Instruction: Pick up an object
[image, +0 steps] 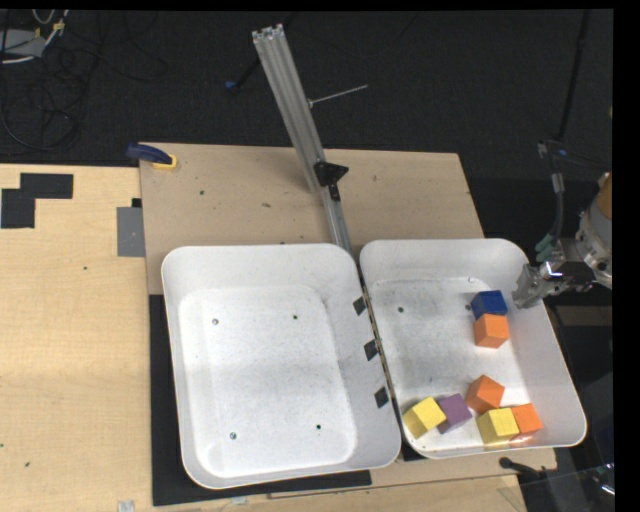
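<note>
The blue block (489, 302), mid-right of the frame in the right bin (430, 270) touching an orange block (490, 330), looks light and rigid (likely foam), best pinched across flat sides; the gripper (530, 285) hovers beside it, finger spread untellable.

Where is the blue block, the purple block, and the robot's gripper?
Small blue cube block (489, 302): camera view, on its top face.
Small purple cube block (455, 410): camera view, on its top face.
Metal two-finger gripper (529, 285): camera view, at its tip by the right bin's rim.
</note>
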